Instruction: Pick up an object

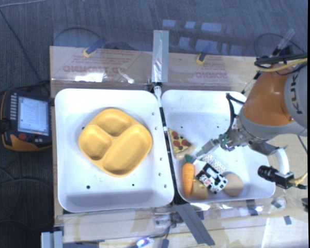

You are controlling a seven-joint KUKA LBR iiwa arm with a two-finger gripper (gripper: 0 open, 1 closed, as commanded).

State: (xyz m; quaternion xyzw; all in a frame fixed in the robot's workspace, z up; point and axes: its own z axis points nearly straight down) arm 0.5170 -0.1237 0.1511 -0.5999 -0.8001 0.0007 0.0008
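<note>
In the right bin (206,107), a cluster of toy food lies near the front. It holds an orange carrot (188,175), a black-and-white patterned piece (212,179), a tan rounded piece (233,185) and a brown piece (199,191). A pizza slice (179,141) lies by the bin's left wall. My gripper (209,149) reaches in from the right under the orange wrist band (266,105). It is slanted down-left, just above the cluster and right of the pizza slice. Nothing can be seen held in it.
The left bin (72,190) holds a yellow divided plate (115,140). A teach pendant (26,120) lies on the floor to the left. A black cylinder (271,173) on the arm overhangs the right bin's front right corner.
</note>
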